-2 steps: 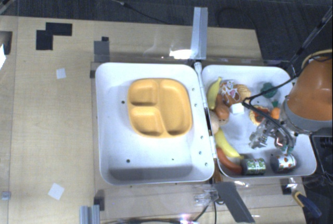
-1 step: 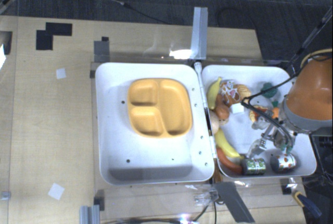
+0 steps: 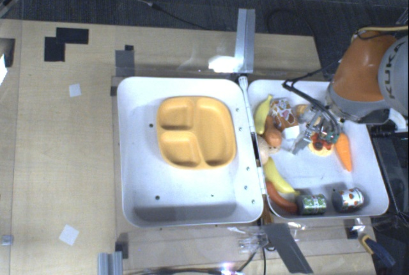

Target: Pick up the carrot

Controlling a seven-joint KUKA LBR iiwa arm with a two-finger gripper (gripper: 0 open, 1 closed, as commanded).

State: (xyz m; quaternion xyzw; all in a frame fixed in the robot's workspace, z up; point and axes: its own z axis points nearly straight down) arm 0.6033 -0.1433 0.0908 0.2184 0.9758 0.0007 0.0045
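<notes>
Partly (behind gripper (image 3: 314,132)), carrot (image 3: 344,151) hidden

You've got an orange carrot (image 3: 344,151), yellow plate (image 3: 194,132), two yellow bananas (image 3: 262,114), white bins (image 3: 137,158), a green-labelled can (image 3: 311,204).

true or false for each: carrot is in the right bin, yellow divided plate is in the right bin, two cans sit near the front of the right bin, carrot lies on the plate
1. The orange tapered carrot lies in the right white bin. True.
2. The yellow three-compartment plastic plate is in the right bin. False: it sits in the left white bin.
3. Two small metal cans sit near the right bin's front edge. True.
4. The carrot lies on the plate. False: it rests on the bin floor, beside the gripper.
</notes>
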